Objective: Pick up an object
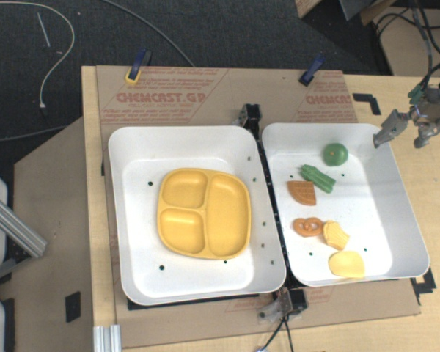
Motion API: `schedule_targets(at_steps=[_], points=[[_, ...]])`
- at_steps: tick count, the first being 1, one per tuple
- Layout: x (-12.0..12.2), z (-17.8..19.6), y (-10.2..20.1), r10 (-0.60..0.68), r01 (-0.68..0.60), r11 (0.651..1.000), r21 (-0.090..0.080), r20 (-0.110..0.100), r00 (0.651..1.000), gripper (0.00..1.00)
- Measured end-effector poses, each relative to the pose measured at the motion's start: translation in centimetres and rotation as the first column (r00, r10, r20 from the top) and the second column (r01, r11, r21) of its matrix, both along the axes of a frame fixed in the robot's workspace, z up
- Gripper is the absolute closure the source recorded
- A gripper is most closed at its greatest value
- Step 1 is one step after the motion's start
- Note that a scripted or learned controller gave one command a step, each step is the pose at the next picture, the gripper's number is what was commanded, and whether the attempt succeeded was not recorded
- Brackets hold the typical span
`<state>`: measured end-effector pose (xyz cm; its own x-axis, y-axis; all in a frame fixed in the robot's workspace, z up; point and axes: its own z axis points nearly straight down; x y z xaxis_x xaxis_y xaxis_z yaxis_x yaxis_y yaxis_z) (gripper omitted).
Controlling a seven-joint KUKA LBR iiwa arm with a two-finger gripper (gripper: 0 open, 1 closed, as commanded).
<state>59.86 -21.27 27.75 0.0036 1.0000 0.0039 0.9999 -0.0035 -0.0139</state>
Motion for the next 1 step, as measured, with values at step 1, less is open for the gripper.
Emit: schedule_targets(at_steps=[1], points=[[0.22,0.79,0.10,0.004,-0.004,1.000,-0.003,0.013,1.000,0.00]])
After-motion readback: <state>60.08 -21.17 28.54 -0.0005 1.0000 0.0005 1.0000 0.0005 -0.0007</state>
